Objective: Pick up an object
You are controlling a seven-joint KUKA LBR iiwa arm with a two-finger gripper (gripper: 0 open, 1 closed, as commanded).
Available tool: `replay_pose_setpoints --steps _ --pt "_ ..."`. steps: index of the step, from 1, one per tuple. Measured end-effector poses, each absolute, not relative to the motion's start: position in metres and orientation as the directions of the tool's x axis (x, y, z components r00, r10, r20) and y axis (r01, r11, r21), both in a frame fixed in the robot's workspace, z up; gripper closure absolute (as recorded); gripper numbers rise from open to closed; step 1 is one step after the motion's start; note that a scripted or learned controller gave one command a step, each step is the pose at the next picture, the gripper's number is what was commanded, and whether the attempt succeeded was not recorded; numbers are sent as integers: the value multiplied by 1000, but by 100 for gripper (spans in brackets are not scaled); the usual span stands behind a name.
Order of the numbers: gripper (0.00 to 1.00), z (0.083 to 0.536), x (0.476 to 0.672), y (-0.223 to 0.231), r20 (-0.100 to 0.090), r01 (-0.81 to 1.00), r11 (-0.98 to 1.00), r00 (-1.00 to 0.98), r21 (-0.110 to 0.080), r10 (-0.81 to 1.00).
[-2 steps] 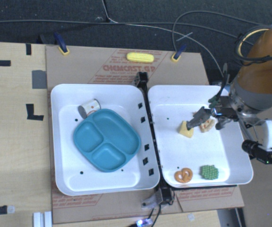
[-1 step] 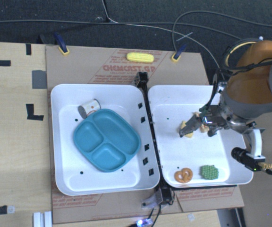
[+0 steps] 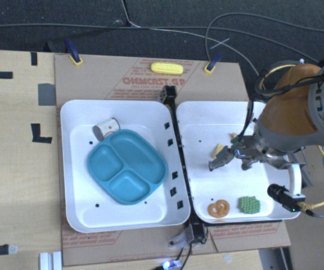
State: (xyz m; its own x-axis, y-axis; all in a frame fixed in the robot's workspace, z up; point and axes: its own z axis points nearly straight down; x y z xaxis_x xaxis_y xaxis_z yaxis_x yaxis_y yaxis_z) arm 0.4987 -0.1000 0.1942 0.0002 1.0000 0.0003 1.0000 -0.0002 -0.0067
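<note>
- You are watching the gripper [image 3: 221, 157] hanging low over the right bin [image 3: 207, 112], its dark fingers pointing toward the divider between the bins.
- You are seeing a small yellowish object [image 3: 219, 149] touching the finger tips on their far side; whether it sits between the fingers or merely beside them you cannot tell, and the finger spread is likewise unreadable.
- You are also noting a pretzel [image 3: 219, 208] and a green knobbly piece [image 3: 250, 205] near the front wall of the same bin, toward the viewer from the gripper.
- In the left bin [image 3: 75, 112], a blue divided tray [image 3: 127, 166] and a small cup [image 3: 106, 129] are lying well apart from the arm.
- Judgement: the yellowish object is nearest, so any grasp is turning on closing there.
</note>
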Motion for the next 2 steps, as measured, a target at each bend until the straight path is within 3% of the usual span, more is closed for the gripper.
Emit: replay_pose_setpoints --steps 1,2 --pt "0 147 495 -107 1 1000 0 0 -7 1000" --pt "100 160 497 -106 1 1000 3 -3 -4 1000"
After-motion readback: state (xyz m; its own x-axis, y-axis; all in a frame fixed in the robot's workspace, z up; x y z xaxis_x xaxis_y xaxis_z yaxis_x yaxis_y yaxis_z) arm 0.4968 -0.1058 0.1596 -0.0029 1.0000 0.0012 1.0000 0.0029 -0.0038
